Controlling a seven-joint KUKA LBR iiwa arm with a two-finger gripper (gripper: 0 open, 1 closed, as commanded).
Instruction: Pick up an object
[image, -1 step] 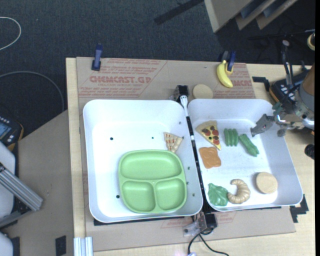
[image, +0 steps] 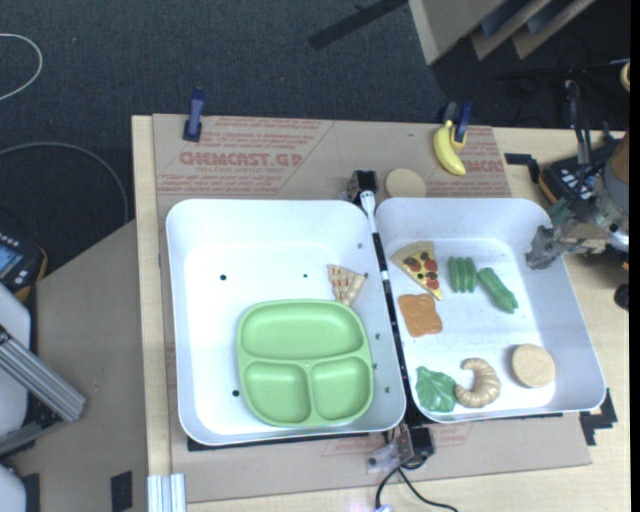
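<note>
The right bin (image: 570, 330) holds several toy foods: a pizza slice (image: 419, 268), green beans (image: 460, 274), a green pea pod (image: 497, 288), a brown toast piece (image: 420, 314), a green leaf (image: 434, 389), a croissant (image: 480, 383) and a round tan biscuit (image: 532, 365). My gripper (image: 541, 251) hangs at that bin's right rim, right of the pea pod and apart from every food item. In the left bin (image: 200, 250) lie a green divided plate (image: 304, 361) and a small waffle-like wedge (image: 346, 283).
A yellow banana (image: 449, 150) and a tan disc (image: 405, 183) lie on the board behind the bins. Blue clamps (image: 194, 115) hold the board's back edge. The arm (image: 612, 205) comes in from the right over the bench edge.
</note>
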